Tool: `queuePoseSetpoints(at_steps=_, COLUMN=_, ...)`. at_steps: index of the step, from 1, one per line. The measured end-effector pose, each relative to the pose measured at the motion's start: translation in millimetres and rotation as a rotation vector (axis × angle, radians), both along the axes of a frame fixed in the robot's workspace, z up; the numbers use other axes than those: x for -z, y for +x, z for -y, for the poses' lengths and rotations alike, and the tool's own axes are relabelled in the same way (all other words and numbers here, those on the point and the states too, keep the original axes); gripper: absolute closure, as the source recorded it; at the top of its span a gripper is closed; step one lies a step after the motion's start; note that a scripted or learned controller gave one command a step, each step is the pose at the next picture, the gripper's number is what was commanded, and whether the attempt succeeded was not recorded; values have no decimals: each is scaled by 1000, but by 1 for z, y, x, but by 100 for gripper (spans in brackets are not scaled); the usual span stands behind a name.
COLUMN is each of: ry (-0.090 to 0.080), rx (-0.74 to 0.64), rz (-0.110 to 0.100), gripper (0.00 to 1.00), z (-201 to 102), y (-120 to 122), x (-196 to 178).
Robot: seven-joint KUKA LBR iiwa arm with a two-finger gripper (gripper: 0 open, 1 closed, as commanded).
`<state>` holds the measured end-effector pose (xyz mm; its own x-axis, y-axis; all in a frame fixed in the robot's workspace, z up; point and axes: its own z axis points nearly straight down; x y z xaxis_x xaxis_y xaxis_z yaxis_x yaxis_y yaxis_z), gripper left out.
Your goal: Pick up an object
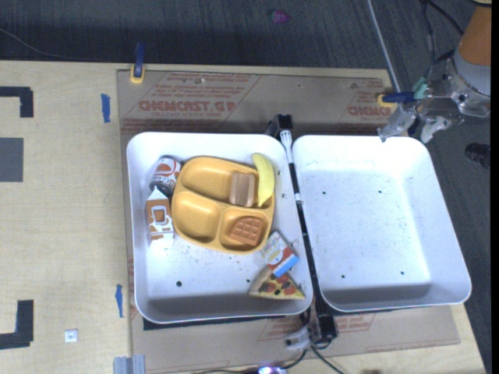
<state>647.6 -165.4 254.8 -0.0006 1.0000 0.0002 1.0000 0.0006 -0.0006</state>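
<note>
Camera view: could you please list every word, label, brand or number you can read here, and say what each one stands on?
"CHEMCAST GP": red print, repeated, on the brown board under the two white bins; the smaller red lines around it are too blurred to read.
The can in the left bin: markings too small to read.
The orange and white carton: print unreadable.
The small packet above the pizza slice: print unreadable.

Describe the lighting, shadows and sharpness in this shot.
Camera view: soft, even light, with no harsh glare on the white bins; the yellow tray casts only a faint shadow; fine print on the small items is too blurry to read; the pincer looks slightly soft at upper right.
</note>
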Motion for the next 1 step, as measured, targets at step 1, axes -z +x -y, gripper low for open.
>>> queuePoseSetpoints(at_steps=1, ry=0, rx=1, rz=-1, gripper=0, z=-16, y=-83, x=98)
